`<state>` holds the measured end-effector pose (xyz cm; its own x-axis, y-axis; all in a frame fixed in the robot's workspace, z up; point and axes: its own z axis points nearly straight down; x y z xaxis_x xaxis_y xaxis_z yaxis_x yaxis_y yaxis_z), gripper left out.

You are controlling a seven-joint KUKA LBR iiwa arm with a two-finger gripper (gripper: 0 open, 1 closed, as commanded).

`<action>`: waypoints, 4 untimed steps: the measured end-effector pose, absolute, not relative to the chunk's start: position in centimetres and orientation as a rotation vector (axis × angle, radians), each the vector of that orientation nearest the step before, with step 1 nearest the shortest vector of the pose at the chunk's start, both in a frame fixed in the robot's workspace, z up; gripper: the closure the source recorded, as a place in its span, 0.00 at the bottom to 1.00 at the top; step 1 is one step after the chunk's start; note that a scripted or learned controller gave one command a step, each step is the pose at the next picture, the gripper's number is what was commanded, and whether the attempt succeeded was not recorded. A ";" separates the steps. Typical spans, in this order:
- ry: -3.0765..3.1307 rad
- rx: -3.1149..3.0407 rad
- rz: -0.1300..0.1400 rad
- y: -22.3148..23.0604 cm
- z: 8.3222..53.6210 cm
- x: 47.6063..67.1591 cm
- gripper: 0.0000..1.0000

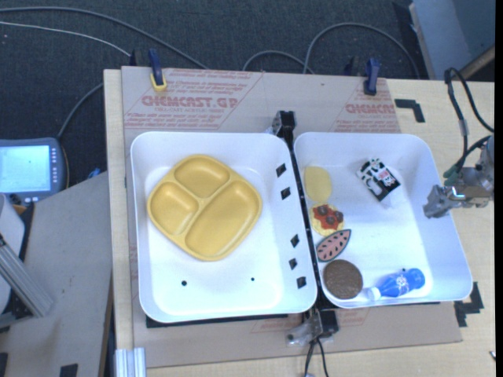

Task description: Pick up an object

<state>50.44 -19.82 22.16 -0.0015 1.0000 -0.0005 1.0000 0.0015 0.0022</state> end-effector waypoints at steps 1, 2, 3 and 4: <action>2.227 2.214 0.003 -14.1 22.0 52.6 1.00; 2.231 2.218 0.001 -8.9 21.3 52.9 1.00; 2.229 2.213 0.005 -3.8 22.6 54.3 1.00; 2.230 2.213 0.004 2.0 22.1 56.2 1.00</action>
<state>56.22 1.98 22.06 -0.0075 1.0000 0.0019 1.0000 0.0075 0.0016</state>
